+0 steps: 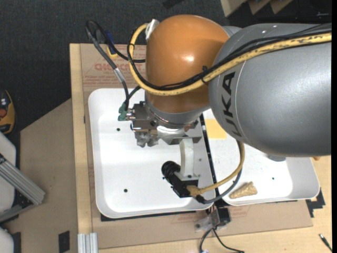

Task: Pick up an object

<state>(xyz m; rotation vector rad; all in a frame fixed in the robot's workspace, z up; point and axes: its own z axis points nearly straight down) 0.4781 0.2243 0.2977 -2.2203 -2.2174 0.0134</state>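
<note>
Pincer [143, 139] over glossy white bin [110, 157], tan rough wedge [243, 190] (neighbouring bin [295, 179])

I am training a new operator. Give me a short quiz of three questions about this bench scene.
1. True or false: the tan wedge-shaped piece lies in the right white bin.
2. The two-finger gripper hangs over: A) the left white bin; B) the right white bin; C) the floor.
3. Fill in: the flat yellow piece is partly hidden by the grey ____.
Key: 1 true; 2 A; 3 arm.
</note>
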